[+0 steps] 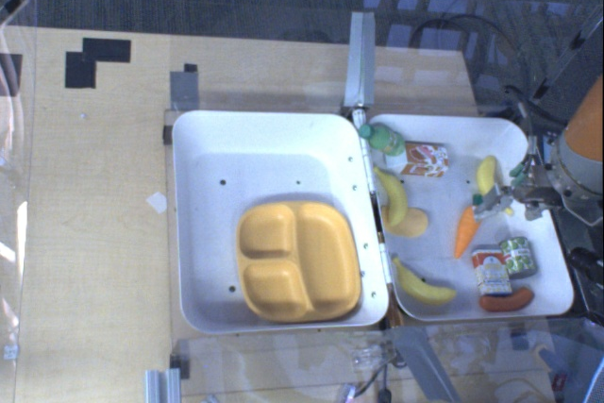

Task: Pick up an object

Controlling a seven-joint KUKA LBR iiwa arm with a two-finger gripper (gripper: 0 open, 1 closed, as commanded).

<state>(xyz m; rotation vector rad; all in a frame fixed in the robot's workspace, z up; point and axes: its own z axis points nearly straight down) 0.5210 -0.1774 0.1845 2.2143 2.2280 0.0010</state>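
Two bins — claw (503,199) over right bin (547,297) | beside carrot (464,231)

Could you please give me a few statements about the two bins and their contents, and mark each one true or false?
1. The yellow divided tray lies in the left bin. True.
2. The carrot lies in the left bin. False: it lies in the right bin, beside the other food items.
3. A red sausage lies near the front edge of the right bin. True.
4. The yellow divided tray has food in its compartments. False: its three compartments hold nothing.
5. The hand is over the left bin. False: it is over the right bin, near the carrot.
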